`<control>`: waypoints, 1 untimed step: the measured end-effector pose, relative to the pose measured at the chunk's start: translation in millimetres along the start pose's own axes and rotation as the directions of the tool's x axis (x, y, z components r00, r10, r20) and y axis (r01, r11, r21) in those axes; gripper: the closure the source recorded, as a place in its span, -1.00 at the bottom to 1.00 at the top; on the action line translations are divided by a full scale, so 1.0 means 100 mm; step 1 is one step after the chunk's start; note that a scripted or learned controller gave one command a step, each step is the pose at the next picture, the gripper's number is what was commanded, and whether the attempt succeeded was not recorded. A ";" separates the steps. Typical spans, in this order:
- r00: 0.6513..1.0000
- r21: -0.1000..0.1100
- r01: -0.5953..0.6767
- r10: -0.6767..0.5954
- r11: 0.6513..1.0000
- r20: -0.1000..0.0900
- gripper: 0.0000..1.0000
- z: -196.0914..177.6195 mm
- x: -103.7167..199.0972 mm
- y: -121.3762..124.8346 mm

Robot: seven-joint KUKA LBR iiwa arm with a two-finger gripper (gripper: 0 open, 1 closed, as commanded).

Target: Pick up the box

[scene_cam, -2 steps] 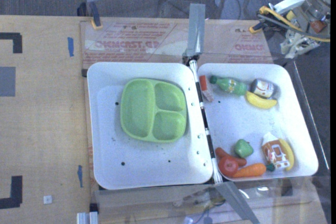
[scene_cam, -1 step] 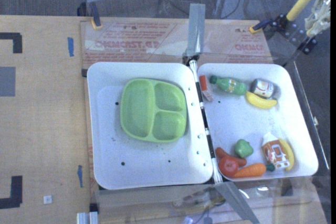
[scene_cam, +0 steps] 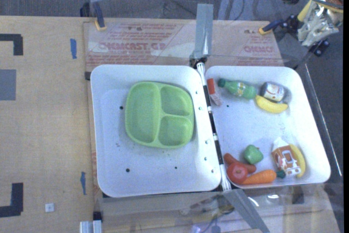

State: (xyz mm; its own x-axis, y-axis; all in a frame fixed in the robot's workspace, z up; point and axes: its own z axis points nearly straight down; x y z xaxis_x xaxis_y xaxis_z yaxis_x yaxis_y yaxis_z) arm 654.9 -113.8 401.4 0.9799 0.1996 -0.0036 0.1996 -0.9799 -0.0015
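Task not started: box [scene_cam: 286,159] lies in right bin [scene_cam: 311,117], well apart from hand [scene_cam: 316,30]; hand's state: cannot tell.

Red lettering, seemingly "CHEMCAST", on clear sheet [scene_cam: 131,43] behind bins.

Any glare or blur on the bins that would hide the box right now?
Camera view: lighting is even and soft, with no hard shadows; the box in the right bin is small and slightly soft, print unreadable; faint sheen on the clear sheet below the bins; the end effector is blurry at top right.
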 end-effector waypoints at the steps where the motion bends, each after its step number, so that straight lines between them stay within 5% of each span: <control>1: 1.000 -0.003 0.009 -0.009 1.000 -0.004 1.00 -0.32 0.08 -0.69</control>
State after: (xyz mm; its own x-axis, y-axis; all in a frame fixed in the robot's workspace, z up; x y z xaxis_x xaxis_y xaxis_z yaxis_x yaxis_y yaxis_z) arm 649.4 -44.8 433.0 0.9780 0.2084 0.0003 0.2084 -0.9780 0.0012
